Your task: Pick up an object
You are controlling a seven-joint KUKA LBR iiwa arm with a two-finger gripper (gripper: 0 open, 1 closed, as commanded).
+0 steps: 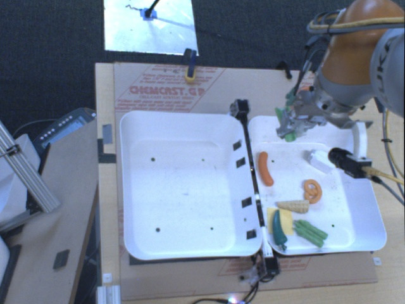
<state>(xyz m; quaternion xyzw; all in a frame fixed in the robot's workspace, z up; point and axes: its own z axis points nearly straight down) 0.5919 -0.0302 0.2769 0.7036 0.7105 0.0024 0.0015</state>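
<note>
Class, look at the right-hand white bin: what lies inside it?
Inside the right bin: an orange sausage, a pretzel, a corn cob, a yellow piece, green beans. The arm covers the bin's far corner, hiding anything there.

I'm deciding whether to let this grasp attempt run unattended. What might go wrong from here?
1. The gripper hangs over the right bin's far corner, away from the toys, so closing here would likely grab nothing.
2. The corn cob, yellow piece and green beans are bunched together; a grasp there might catch two or knock them about.
</note>
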